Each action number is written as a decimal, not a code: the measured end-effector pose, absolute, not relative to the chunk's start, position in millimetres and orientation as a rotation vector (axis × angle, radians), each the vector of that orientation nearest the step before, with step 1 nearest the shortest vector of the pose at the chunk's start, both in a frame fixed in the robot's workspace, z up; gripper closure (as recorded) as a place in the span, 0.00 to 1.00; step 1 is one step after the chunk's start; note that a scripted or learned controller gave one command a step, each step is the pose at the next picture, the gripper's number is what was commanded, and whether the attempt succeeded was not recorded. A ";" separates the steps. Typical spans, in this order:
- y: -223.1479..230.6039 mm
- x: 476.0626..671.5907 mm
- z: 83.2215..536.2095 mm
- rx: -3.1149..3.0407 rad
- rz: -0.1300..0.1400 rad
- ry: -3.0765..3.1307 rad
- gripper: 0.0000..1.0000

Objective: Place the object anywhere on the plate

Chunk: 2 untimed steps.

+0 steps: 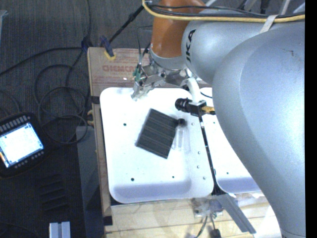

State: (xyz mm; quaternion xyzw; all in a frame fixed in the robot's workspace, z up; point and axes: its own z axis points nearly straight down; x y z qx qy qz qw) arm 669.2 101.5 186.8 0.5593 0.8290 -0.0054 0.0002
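Observation:
A dark grey ribbed rectangular plate point(157, 133) lies tilted in the middle of the left white bin point(124, 177). Along its right edge, touching or nearly touching it, lies a small clear tube-like object with a black end point(179, 134). Whether it rests partly on the plate I cannot tell. My gripper point(139, 87) hangs over the bin's far edge, up and to the left of the plate and well apart from the clear object. Nothing shows between its tips.
The arm's grey body covers most of the right bin point(233, 180). A wooden board point(116, 66) sits behind the left bin. Off the bench to the left are a lit pendant screen point(20, 144) and loose cables point(54, 103).

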 end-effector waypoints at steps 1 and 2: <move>133.2 669.4 222.4 1.524 -0.007 2.746 1.00; 187.7 669.1 263.8 1.587 -0.004 2.712 1.00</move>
